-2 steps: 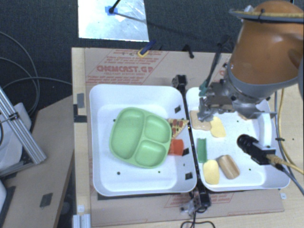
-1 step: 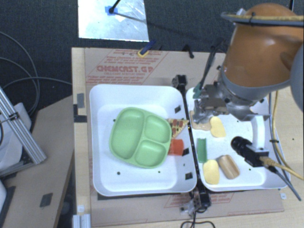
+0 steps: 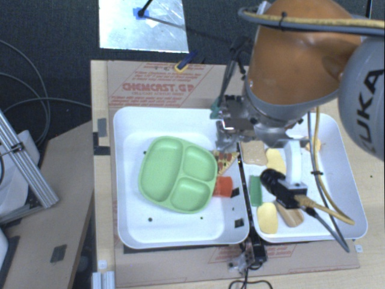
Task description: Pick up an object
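Observation:
My gripper (image 3: 228,138) hangs low over the right side of the left bin (image 3: 129,137), close to the divider between the two bins. Just under it lies a small patterned piece (image 3: 225,160), and an orange-red block (image 3: 224,186) sits a little nearer the front. A light green divided plate (image 3: 177,173) takes up the middle of the left bin, its right rim touching the orange-red block. The arm's orange band and grey body cover the back of the right bin (image 3: 349,179).
In the right bin lie a tan slice (image 3: 254,152), a pale yellow piece (image 3: 275,160), a green strip (image 3: 255,189), a second yellow piece (image 3: 267,217) and a tan block (image 3: 292,216). Cardboard (image 3: 159,86) lies under the bins.

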Robot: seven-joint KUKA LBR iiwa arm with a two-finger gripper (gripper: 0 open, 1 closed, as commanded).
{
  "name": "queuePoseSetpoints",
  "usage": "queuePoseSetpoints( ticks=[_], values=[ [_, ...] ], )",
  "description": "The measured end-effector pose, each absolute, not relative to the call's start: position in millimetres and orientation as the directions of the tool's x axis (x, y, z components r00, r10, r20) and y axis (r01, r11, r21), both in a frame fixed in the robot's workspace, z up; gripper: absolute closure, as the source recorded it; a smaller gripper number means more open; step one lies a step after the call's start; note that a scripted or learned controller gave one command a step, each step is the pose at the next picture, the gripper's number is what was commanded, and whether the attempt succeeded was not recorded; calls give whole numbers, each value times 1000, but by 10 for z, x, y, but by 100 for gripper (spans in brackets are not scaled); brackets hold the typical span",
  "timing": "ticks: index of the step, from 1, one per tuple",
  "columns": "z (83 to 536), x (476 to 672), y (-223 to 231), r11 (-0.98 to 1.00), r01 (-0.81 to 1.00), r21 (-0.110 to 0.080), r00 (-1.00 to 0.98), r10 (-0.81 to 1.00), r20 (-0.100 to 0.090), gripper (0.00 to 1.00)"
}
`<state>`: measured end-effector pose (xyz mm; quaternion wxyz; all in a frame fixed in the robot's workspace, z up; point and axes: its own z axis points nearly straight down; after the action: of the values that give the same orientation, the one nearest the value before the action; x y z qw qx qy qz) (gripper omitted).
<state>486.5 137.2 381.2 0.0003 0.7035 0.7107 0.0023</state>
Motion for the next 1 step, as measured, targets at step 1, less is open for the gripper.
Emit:
queuePoseSetpoints(
  ticks=[1],
  values=[
    [2080, 5109, 1677, 2, 1000, -11, -2, 1000, -3, 100]
  ],
)
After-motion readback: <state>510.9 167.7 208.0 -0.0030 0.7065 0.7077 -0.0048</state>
